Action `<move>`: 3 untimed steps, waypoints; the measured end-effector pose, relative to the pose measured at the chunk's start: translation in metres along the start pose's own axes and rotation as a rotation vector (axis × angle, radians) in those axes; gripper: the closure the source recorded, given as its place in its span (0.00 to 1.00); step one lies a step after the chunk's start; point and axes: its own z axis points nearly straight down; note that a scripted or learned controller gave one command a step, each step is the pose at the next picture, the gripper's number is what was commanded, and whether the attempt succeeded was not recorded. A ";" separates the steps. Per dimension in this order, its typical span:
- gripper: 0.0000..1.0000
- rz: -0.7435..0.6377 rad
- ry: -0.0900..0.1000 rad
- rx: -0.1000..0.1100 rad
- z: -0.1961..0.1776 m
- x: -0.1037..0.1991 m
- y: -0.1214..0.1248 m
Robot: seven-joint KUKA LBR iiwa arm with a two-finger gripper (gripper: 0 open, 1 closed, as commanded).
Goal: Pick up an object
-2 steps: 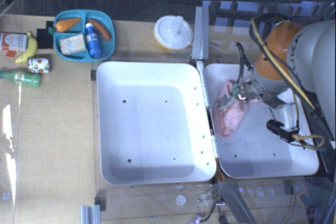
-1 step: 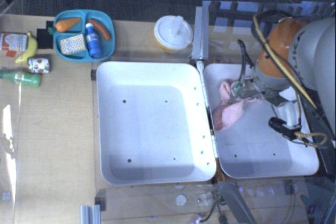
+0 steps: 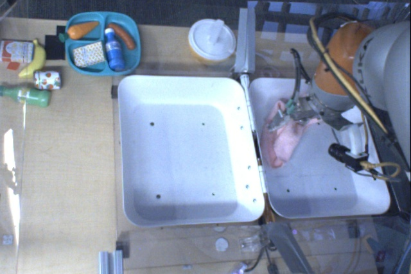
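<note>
Where the right bin (image 3: 334, 199) meets the divider, you see the pink cloth (image 3: 282, 141) lying with its long axis upper right to lower left. Your tool (image 3: 297, 109) sits at its upper end; grip state: you cannot tell.

No text, brand, number or sign can be read anywhere on the bench. Printed labels are seen on the small can (image 3: 47, 79), the carton (image 3: 16, 51) at the left edge and the blue bottle (image 3: 114, 49) in the teal tray (image 3: 131, 29) — yet every one is blurred to patches of colour. The lettering is too small to be made out.
</note>
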 end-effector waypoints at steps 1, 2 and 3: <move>0.00 -0.039 0.008 0.010 0.011 -0.006 0.004; 1.00 -0.041 0.000 0.002 0.000 -0.008 0.007; 0.00 -0.041 0.000 0.002 0.000 -0.008 0.007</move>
